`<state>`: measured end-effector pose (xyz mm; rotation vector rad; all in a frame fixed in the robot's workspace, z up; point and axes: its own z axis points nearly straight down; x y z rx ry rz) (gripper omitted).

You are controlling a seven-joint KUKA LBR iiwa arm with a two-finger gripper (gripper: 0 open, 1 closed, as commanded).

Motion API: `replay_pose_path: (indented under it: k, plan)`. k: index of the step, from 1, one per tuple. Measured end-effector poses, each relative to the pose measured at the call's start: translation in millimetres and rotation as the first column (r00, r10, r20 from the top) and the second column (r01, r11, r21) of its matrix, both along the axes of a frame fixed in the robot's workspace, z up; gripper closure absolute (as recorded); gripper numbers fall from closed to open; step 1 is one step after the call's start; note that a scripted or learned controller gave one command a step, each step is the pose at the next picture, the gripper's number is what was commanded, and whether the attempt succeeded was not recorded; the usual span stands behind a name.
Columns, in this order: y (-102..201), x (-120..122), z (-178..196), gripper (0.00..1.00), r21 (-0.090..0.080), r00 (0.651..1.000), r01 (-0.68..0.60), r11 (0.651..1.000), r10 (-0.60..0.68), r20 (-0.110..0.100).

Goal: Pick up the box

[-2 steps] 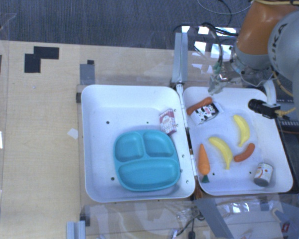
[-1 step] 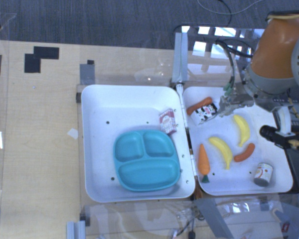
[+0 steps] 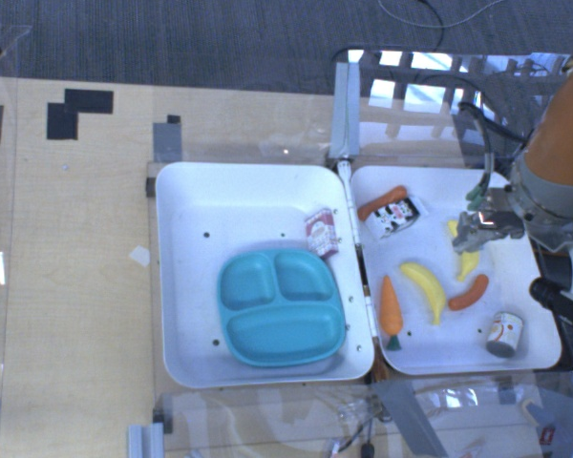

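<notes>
A small black-and-white patterned box (image 3: 397,216) lies in the right bin (image 3: 430,359), near its back left, touching an orange-red sausage (image 3: 382,201). A second small box, red and white (image 3: 321,232), leans at the right wall of the left bin (image 3: 186,284). My gripper (image 3: 476,231) hangs over the right side of the right bin, to the right of the patterned box and apart from it. It sits just above a small yellow piece (image 3: 467,259). Nothing shows held in it.
A blue divided plate (image 3: 281,306) lies in the left bin. The right bin also holds a banana (image 3: 426,290), a carrot (image 3: 391,308), a red sausage (image 3: 468,293) and a small white can (image 3: 502,333). The arm (image 3: 563,151) comes in from the right.
</notes>
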<state>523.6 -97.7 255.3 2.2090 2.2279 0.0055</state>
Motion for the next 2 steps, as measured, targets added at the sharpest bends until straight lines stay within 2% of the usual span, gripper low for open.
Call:
replay_pose_path:
  k: [1,2]
  plan:
    - [-30,-21,-8,1.00,-0.001,1.000,0.011,1.000,-0.011,-0.001]
    - [-29,-19,4,1.00,-0.001,1.000,0.007,1.000,-0.007,0.005]
